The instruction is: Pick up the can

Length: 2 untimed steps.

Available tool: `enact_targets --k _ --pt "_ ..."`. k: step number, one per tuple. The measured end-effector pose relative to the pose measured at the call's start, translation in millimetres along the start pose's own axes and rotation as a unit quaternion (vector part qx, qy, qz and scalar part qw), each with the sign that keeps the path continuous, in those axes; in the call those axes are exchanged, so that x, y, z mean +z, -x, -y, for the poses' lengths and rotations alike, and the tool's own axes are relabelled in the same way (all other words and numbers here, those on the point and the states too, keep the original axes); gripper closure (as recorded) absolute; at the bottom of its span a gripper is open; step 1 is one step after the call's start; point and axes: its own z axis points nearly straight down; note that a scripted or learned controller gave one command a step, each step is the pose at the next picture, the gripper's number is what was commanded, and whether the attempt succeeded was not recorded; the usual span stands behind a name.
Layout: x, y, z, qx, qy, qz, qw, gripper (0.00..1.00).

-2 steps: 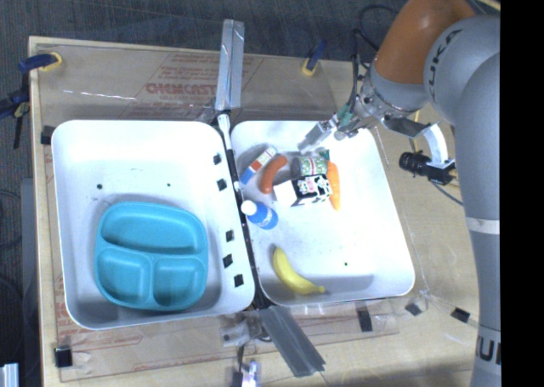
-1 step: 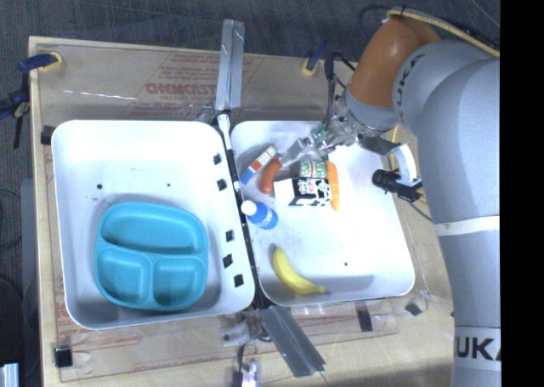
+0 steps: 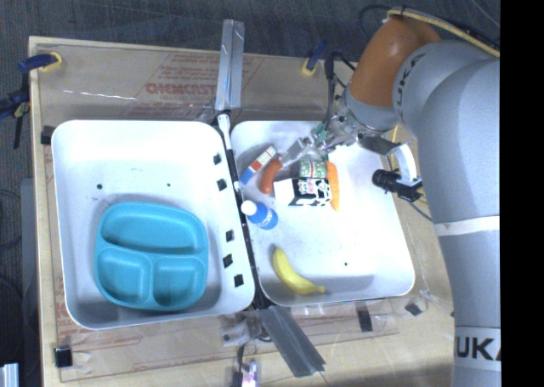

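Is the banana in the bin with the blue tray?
No, the banana lies in the right bin; the blue tray is in the left bin.

The can (image 3: pixel 312 182) was a small one with a black-and-white label and a green-and-red patch near its top. It sat in the right bin (image 3: pixel 374 266), toward the far half, touching an orange carrot (image 3: pixel 334 185) on its right.

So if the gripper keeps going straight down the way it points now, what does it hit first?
Most likely the can, which lies right under the gripper in the right bin, with the carrot beside it. Depth is hard to judge from this angle.
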Motion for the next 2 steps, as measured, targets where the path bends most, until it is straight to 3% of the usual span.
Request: enact_targets --k 2 --pt "0.0 0.0 0.0 0.0 0.0 0.0 1.0 0.0"
